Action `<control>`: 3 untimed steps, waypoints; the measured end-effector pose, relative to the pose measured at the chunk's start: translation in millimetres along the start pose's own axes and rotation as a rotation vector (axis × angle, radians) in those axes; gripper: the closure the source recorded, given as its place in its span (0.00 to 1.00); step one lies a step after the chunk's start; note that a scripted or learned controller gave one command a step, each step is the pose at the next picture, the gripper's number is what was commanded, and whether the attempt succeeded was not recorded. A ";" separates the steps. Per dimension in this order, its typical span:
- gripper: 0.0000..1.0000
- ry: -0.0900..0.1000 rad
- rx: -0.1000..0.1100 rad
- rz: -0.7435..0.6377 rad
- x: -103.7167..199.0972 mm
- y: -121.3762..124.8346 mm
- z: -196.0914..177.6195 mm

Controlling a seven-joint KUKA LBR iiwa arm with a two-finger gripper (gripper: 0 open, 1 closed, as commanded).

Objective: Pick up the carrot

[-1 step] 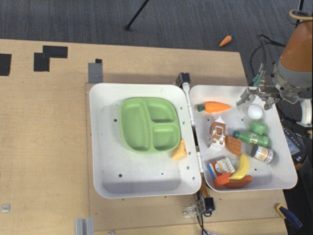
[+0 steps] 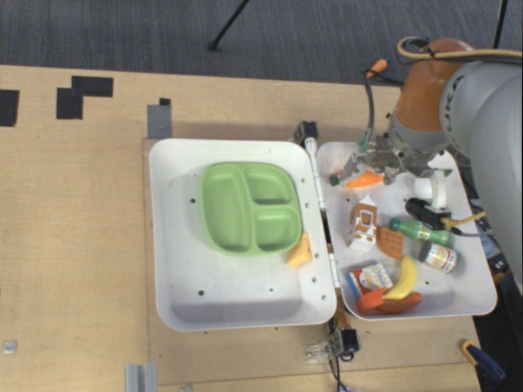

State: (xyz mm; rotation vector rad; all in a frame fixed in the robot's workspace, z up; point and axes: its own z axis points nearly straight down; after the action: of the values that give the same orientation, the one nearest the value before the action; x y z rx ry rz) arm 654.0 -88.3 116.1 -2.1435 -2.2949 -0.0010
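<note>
The carrot [image 2: 364,181] lies in the right bin [image 2: 474,300], near that bin's far left corner, its orange body pointing roughly along the far wall with a small green end toward the left wall. The gripper [image 2: 374,163] is directly above and touching or nearly touching it, low in the bin; whether it is spread, pressed together or pinching the carrot cannot be told, as the wrist and the orange band of the arm [image 2: 425,96] crowd the view. No grasp can be confirmed. Just nearer the front of the bin stands a small brown and white carton [image 2: 364,224], close to the carrot; a green bottle [image 2: 418,232] and a small jar [image 2: 440,257] lie toward the right wall, and a banana [image 2: 401,279] rests over a red item [image 2: 391,302] at the front wall. The left bin [image 2: 180,300] holds a green divided plate [image 2: 249,207] with a yellow wedge [image 2: 299,252] at its near right corner. Risks, as judged: the carrot is slim and rounded, so it may roll or slip out on closing or lifting; its closeness to the far wall and left wall leaves little clearance, and contact with the wall could deflect the approach; a wide sweep could also nudge the carton.
</note>
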 end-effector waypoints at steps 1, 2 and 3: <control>0.00 0.000 -0.002 0.208 0.7 -9.1 30.9; 1.00 -0.001 -0.007 0.204 0.9 -7.3 18.7; 0.00 -0.001 -0.007 0.203 1.0 -7.4 18.8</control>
State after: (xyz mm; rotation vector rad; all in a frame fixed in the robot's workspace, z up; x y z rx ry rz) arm 646.5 -87.9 97.3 -2.3693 -2.0687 -0.0073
